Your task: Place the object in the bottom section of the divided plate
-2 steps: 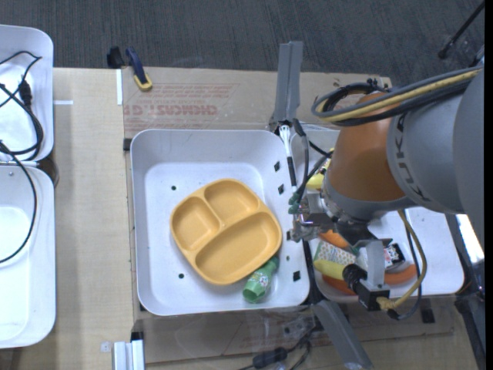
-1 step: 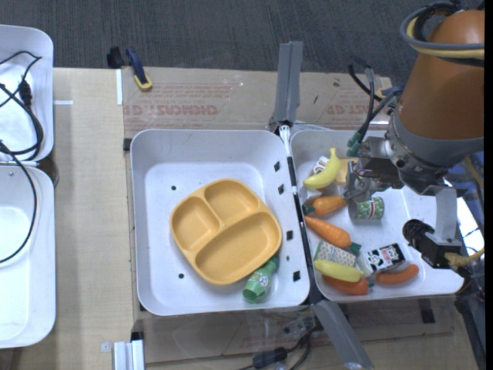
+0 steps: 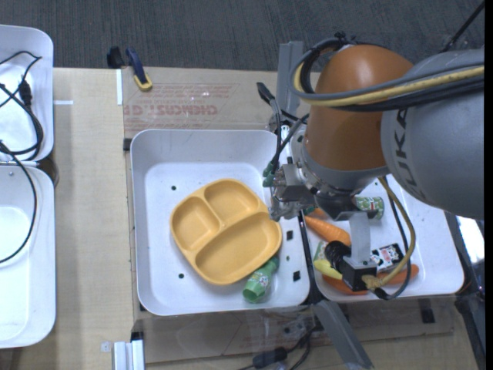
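Arm [image 3: 385, 114]: grey with an orange band, reaching in from the right and covering much of the right bin.
Pincer [image 3: 286, 199]: low over the divider between the two bins, just beside the plate's right edge — whether it is wide, narrow or holding anything cannot be told, since the wrist hides it.
Divided plate [image 3: 225, 230]: yellow, three sections, lying flat in the left bin, turned at a slant; its large section faces the lower right.
Left bin [image 3: 154, 230]: white and shallow, bearing the plate and one green item.
Green can [image 3: 260, 281]: on its side, touching the plate's lower right rim, near the bin's front wall.
Right bin [image 3: 439, 260]: white, partly hidden by the arm.
Carrot [image 3: 327, 227]: orange, in the right bin, under the wrist.
Other items in right bin: a small green-labelled container [image 3: 372, 204] and further objects toward the front, too cluttered to name.
Table [image 3: 85, 206]: brown, carrying both bins.
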`<action>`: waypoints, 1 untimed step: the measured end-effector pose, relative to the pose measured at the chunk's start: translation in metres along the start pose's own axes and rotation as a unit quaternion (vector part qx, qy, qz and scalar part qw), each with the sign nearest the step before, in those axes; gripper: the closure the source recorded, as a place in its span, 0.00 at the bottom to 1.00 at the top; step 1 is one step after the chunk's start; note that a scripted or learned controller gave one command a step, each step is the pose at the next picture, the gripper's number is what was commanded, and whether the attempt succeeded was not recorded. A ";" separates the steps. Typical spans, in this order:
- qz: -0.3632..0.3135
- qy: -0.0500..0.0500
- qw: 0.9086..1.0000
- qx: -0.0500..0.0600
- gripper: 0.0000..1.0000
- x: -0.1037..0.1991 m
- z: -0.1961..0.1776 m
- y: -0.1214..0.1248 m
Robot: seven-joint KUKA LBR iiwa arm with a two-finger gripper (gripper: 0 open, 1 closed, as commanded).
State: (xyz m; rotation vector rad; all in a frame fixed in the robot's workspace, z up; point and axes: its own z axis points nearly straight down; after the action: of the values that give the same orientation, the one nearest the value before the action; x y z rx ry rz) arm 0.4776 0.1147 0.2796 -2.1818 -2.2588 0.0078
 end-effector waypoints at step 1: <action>-0.098 0.000 0.995 -0.002 1.00 -0.157 -0.069 -0.005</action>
State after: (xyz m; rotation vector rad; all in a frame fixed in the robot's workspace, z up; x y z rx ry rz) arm 0.4786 -0.0422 0.3491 -1.9513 -2.4640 0.0031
